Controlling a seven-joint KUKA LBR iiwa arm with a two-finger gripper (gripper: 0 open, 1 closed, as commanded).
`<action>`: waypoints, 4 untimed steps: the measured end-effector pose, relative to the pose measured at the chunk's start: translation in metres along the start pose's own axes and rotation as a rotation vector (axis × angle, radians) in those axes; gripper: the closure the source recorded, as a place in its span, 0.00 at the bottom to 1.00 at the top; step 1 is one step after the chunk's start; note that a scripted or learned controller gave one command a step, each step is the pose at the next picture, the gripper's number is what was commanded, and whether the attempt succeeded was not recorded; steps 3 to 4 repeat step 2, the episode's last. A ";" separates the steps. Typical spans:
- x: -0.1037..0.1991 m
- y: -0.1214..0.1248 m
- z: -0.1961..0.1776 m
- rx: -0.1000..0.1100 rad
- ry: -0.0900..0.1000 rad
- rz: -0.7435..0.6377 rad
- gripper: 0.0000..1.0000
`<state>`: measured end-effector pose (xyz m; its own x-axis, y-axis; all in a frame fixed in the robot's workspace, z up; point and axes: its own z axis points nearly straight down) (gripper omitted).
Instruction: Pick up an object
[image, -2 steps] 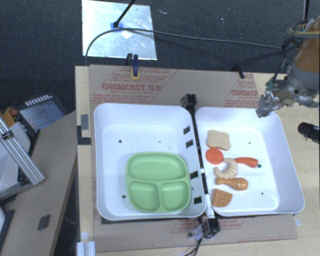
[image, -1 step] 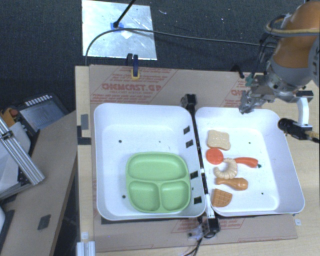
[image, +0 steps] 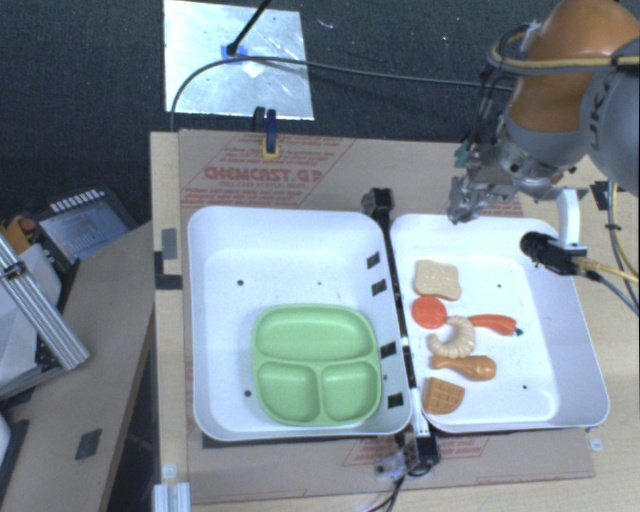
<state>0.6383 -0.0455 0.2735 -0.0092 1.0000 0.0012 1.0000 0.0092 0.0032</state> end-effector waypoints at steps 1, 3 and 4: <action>0.054 0.012 0.017 0.002 0.001 0.000 1.00; 0.104 0.012 0.015 0.001 0.001 0.000 1.00; 0.104 0.012 0.015 0.001 0.001 0.000 1.00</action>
